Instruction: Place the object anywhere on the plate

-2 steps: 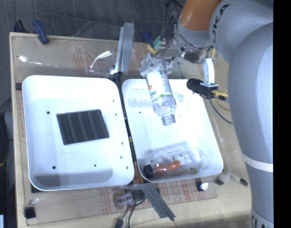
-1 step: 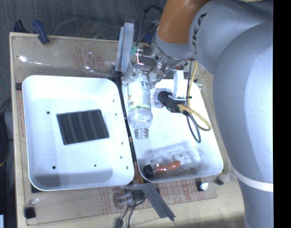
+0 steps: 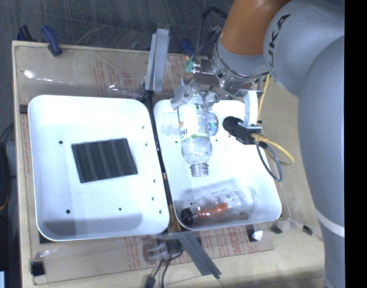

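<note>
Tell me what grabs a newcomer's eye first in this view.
The big grey arm with its orange band fills the upper right, its pincer down at a clear plastic bottle in the right white bin. A dark ribbed rectangular plate lies in the left white bin.

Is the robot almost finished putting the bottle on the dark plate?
Not yet. Done: the claw has hold of the clear bottle, neck pointing down, over the right bin. In hand: carrying that bottle. Left: moving it across to the dark ribbed plate in the left bin and letting go.
</note>
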Controlling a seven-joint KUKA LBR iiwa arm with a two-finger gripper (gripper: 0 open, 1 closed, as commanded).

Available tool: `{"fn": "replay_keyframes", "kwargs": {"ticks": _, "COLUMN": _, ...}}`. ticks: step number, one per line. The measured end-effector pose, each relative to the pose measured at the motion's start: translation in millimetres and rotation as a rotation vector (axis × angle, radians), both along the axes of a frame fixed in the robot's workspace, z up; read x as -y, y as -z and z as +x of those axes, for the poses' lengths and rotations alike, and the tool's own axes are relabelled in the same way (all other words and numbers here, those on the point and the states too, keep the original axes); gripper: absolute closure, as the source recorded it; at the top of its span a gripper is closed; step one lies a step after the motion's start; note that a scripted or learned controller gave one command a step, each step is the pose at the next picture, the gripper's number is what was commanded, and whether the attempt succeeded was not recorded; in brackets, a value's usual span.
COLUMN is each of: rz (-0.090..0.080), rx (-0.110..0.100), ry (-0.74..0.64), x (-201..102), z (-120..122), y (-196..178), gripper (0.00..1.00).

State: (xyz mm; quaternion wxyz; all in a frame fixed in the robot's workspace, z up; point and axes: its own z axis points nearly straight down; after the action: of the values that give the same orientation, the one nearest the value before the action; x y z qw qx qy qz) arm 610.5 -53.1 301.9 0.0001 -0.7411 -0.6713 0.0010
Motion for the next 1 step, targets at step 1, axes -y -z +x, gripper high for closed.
{"fn": "replay_keyframes", "kwargs": {"ticks": 1, "rz": 0.002, "rx": -0.005, "ry": -0.321, "x": -37.1, "z": -22.6, "y": 27.6, "gripper": 1.0}}
